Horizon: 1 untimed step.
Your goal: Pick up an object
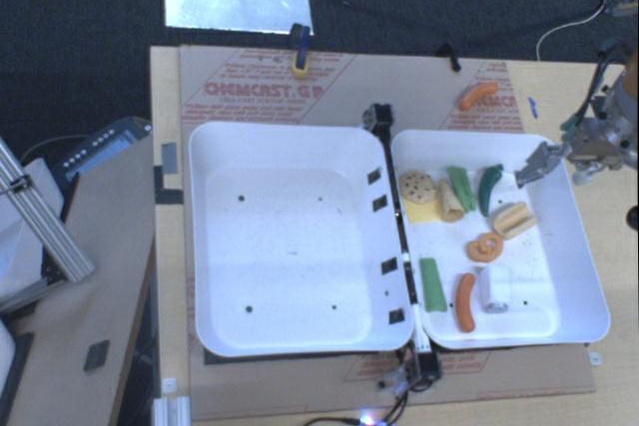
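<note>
Nearest the camera, an orange plastic sausage (465, 302) and a white blocky piece (493, 288) lie in the right white bin (584, 286), well below the hand (532, 167). Left of the hand sit a round cookie (416, 185), a green strip (460, 187) and a dark green pepper (489, 187) — close by. Whether the hand grips anything, I cannot tell.

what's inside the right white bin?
Right white bin holds toy foods: round cookie, yellow slice partly under it, green pieces, orange sausage, pretzel, white block.
</note>
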Available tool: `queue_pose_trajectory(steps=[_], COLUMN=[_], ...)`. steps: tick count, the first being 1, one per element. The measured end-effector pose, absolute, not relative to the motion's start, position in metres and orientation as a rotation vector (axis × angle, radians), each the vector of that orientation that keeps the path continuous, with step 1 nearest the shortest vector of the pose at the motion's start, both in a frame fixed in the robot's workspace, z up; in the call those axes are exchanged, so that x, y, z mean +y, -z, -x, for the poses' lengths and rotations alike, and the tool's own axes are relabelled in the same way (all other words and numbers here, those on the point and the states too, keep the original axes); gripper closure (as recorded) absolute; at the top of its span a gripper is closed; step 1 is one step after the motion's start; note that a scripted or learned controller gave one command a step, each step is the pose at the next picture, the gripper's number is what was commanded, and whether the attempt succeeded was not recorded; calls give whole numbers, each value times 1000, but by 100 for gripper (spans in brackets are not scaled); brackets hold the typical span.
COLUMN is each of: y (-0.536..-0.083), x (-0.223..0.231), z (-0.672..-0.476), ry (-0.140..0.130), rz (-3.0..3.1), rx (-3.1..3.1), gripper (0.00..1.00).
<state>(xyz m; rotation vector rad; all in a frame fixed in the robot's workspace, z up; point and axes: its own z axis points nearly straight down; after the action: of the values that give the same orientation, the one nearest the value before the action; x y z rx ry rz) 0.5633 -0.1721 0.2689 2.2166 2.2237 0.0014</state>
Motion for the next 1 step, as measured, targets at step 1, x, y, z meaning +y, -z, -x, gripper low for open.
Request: queue_pose_trajectory(steps=[1], y=[-141], x=[-166], z=[-568], ry=[5], rz=[-2224], rx=[2228], gripper=[0])
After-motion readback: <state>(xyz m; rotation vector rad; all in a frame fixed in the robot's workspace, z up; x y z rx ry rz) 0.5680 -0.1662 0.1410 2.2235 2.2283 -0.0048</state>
